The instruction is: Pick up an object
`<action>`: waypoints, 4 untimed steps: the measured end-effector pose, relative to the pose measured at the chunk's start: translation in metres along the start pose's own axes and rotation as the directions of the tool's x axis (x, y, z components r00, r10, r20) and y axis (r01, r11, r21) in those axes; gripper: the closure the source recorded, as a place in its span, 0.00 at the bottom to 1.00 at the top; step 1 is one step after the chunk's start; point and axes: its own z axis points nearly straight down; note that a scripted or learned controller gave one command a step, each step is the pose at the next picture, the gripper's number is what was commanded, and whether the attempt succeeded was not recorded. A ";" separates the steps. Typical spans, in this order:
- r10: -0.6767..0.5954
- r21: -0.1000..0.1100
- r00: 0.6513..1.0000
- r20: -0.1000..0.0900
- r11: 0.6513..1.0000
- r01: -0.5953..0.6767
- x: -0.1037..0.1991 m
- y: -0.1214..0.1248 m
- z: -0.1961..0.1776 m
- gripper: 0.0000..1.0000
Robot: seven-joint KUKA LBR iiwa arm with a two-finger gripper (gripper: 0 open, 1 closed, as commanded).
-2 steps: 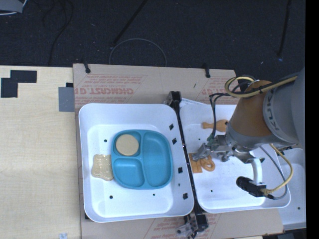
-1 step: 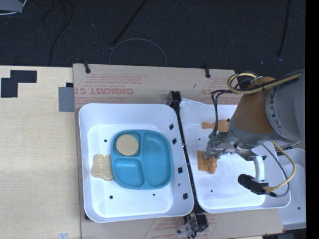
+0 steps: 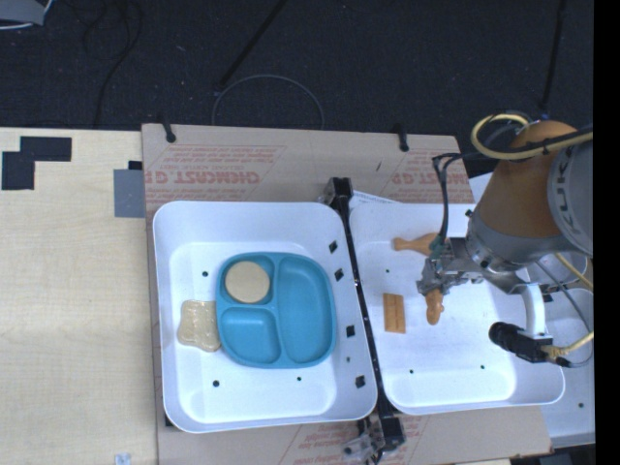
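Left bin (image 3: 179, 260): a shallow white bin is seen at 9 o'clock of the bench's middle, set on a cardboard sheet (image 3: 252, 163) with red print.
Beige slab (image 3: 199, 325): a pale, bread-like piece is laid on the left bin's floor, touching the tray's 9 o'clock edge.
Blue tray (image 3: 291, 318): a three-compartment tray is placed in the middle of the left bin.
Tan disc (image 3: 246, 281): a round, biscuit-like piece is held in the tray's compartment at 11 o'clock.
Divider (image 3: 351, 298): a black strip is run between the two bins, from 12 to 6 o'clock.
Right bin (image 3: 455, 386): the second white bin is set just beside the first, at 3 o'clock of it.
Orange block (image 3: 393, 312): a small rectangular piece is laid on the right bin's floor, at 9 o'clock of the gripper, apart from it.
Orange piece, upper (image 3: 415, 244): an elongated item is seen at 11 o'clock of the gripper.
Orange piece, lower (image 3: 434, 307): a carrot-like item is found directly beneath the fingertips, pointing towards 6 o'clock.
Gripper (image 3: 436, 277): it is lowered over the right bin; whether the claw is open or clamped on the lower piece cannot be told.
Arm (image 3: 523, 201): the orange-banded wrist is seen at 3 o'clock.
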 end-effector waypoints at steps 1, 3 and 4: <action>0.003 0.000 1.000 0.000 1.000 -0.003 -0.010 -0.001 -0.046 1.00; -0.009 0.005 1.000 -0.003 1.000 0.009 0.037 0.000 -0.092 1.00; -0.009 0.007 1.000 -0.003 1.000 0.009 0.082 0.005 -0.081 1.00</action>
